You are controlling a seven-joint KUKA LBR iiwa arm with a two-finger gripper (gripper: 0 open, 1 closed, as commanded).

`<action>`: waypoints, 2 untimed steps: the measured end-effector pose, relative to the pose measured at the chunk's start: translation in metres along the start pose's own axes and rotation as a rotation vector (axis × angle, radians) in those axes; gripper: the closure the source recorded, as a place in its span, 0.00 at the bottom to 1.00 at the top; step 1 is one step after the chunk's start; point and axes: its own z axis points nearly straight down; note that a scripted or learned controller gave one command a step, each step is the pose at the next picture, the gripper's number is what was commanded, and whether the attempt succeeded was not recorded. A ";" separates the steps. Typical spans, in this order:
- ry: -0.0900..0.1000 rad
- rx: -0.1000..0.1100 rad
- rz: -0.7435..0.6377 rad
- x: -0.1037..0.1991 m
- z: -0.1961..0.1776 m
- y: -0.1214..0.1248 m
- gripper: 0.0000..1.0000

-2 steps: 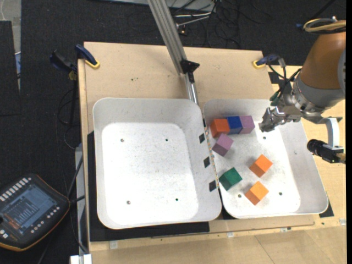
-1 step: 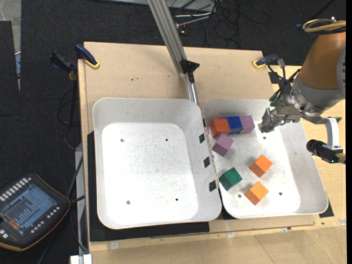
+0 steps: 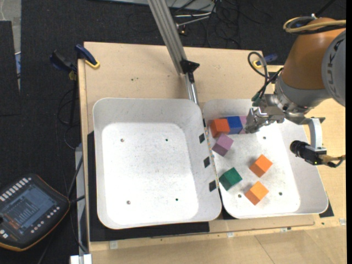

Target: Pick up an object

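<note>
Six small blocks in the right bin (image 3: 308, 199), all loose on its white floor. Toward the far left corner, an orange-red block (image 3: 220, 126) touching a blue block (image 3: 235, 124) on its right, with a sliver of a pale purple block (image 3: 243, 121) just past the blue one, mostly hidden by the pincer. Nearer the camera and just beside the orange-red one, a mauve block (image 3: 223, 145), tilted. Further forward, a green block (image 3: 230, 177) close to the bin's left wall. To its right, two orange blocks: one (image 3: 261, 165) around mid-bin, the other (image 3: 256, 192) nearer the front rim, apart from each other. Pincer (image 3: 254, 122) low over the far part of the right bin, right beside the blue block and the pale purple sliver; whether open or closed cannot be told from this angle, nor whether anything sits in its grip. Behind it, the grey arm with its orange band (image 3: 311, 48) reaching in from the right. Left bin (image 3: 110, 125) alongside, touching the right bin along the shared edge. Both bins on the tan worktop (image 3: 137, 65). A handheld control pendant (image 3: 27, 208) off the worktop's front left corner.
</note>
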 end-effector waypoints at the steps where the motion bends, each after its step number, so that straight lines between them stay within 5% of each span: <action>1: 0.000 0.002 0.000 0.047 0.002 -0.017 1.00; 2: 0.001 0.000 -0.002 0.111 -0.004 -0.023 1.00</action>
